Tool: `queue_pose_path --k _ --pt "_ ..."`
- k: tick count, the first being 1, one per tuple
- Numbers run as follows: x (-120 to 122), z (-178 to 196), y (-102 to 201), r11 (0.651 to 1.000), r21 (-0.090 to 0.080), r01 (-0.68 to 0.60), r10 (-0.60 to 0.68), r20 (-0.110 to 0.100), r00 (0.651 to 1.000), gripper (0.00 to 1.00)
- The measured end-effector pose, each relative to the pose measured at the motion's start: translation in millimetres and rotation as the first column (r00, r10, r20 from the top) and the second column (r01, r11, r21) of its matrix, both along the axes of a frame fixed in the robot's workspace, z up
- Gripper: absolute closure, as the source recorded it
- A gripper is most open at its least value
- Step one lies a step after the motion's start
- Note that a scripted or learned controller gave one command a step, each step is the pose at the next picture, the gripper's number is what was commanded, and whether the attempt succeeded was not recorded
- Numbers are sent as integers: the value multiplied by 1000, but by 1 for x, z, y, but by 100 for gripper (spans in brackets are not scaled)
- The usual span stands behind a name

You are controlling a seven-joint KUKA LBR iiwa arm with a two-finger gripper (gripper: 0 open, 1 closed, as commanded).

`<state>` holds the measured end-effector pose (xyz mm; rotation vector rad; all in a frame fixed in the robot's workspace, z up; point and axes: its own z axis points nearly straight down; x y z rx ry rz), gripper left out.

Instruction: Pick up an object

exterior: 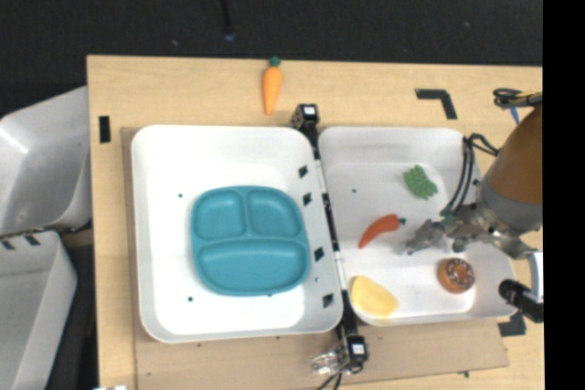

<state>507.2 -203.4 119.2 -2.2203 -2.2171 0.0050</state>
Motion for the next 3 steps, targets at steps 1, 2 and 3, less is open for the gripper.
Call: queue_pose_path --k 1,2,3 --pt "1 14 -2 1000 -2 5 -5 7 1000 100" --pt "1 77 2 1000 -4 -5 5 13 1000 100" --pt "-1 133 -9 1000 -5 -4 4 12 1000 100"
